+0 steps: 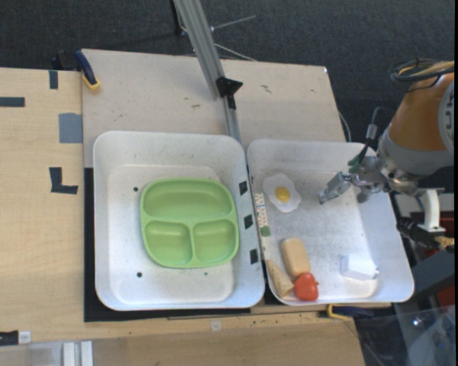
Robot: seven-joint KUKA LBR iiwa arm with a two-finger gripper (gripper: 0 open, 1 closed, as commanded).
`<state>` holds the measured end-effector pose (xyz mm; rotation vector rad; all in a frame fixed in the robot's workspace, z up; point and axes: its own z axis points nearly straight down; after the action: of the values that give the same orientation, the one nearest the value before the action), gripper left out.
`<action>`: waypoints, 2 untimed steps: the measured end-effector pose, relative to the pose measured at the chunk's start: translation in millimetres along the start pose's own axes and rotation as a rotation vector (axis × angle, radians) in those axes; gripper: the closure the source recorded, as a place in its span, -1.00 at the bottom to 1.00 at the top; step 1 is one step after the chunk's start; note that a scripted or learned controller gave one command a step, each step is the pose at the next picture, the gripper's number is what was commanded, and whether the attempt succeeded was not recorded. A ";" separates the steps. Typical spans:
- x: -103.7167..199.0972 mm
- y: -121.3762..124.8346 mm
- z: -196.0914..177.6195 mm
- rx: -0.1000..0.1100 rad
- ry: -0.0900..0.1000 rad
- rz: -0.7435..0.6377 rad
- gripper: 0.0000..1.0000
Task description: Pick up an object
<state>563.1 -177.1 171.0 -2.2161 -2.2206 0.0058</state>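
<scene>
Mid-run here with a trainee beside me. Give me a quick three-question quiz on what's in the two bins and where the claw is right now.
1. True or false: the green divided plate lies in the left bin.
2. Which item is nearest the claw? A) fried egg B) tomato C) white block
3. What touches the tomato's upper left side?

Key
1. True.
2. A.
3. The bread roll, in the right bin.

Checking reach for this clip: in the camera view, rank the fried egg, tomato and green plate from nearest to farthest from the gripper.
From the gripper:
1. Fried egg, right bin, just left of it.
2. Tomato, right bin's near edge.
3. Green plate, left bin.
</scene>
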 end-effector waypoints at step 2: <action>1.3 -1.5 50.9 -0.003 0.000 -0.001 1.00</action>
<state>561.3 -175.7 120.1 -2.2166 -2.2233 0.0026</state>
